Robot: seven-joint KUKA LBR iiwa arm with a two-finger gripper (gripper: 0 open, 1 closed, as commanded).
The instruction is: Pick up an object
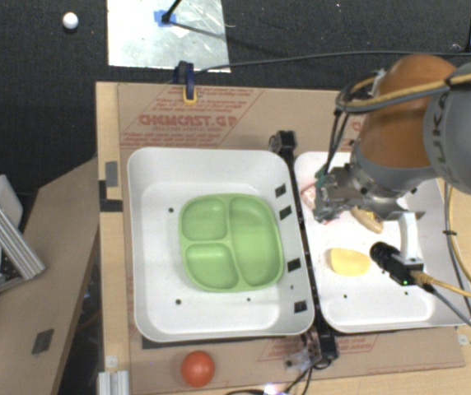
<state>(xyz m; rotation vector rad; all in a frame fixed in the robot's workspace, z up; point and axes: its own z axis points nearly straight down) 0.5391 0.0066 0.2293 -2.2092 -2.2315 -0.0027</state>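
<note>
My gripper [326, 206] hangs low over the left part of the right bin [384, 315], near the wall between the two bins. A yellow rounded piece [347, 261] lies on the bin floor just below and to the right of it. A tan object [372, 219] pokes out from under the wrist, partly hidden. A small pinkish thing [309, 192] lies at the bin's left wall beside the gripper. Nothing shows between the fingers.
The left bin [149, 220] holds a green divided plate [230, 242]. A red ball [197, 368] sits on the cardboard in front of the bins. A blue clamp [186, 79] stands at the cardboard's back edge. The arm's bulk covers the right bin's upper half.
</note>
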